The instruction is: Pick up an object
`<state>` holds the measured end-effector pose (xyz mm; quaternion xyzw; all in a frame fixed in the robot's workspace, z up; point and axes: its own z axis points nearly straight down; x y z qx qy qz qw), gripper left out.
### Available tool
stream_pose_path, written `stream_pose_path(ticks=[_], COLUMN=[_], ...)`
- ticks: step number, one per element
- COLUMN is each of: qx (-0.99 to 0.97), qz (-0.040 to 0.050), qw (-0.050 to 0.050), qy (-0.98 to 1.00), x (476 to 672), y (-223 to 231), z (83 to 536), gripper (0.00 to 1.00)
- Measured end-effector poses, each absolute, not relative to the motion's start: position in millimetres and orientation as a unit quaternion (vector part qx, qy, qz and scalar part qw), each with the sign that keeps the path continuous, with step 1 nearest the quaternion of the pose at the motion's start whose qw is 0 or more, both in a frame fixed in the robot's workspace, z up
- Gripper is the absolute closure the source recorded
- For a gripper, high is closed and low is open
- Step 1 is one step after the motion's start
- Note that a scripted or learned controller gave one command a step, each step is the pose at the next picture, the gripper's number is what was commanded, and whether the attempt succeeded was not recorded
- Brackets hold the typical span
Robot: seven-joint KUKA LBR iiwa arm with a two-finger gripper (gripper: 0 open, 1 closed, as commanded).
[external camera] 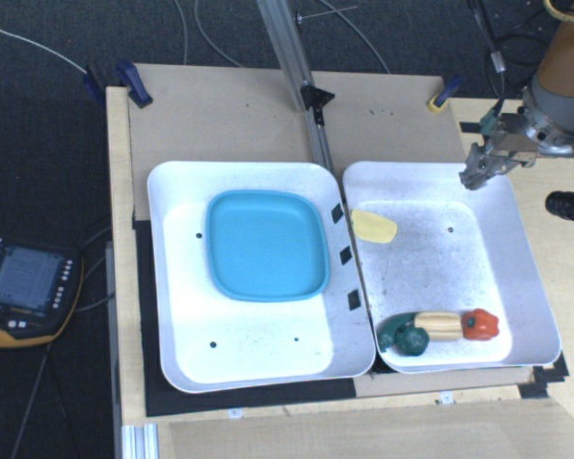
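Note:
In the right bin lie a pale yellow flat piece near the far left corner, and along the near wall a dark green lump, a tan cylinder and a red ball-like item in a row. My gripper hangs over the right bin's far right corner, well apart from all of them. Nothing shows between its fingers.
The left bin holds a light blue square plate. A metal bar slants down between the bins. Blue and yellow clamps grip the board's far edge. A pendant lies left of the bench.

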<state>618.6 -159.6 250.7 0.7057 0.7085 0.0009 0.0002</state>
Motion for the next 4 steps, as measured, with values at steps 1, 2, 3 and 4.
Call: stream_pose_path(ticks=[1,2,3,4], qx=[0.705,0.705,0.705,0.706], qz=[0.0006,0.0003,0.0010,0.0008], qw=[0.000,-0.001,0.000,0.000], qy=[0.709,0.709,0.709,0.709], x=[615.2,610.2,606.1,607.2], y=[-97.4,-42.8,19.2,69.8], z=[244.5,233.0,239.4,247.9], gripper=[1.00,1.00,1.00,1.00])
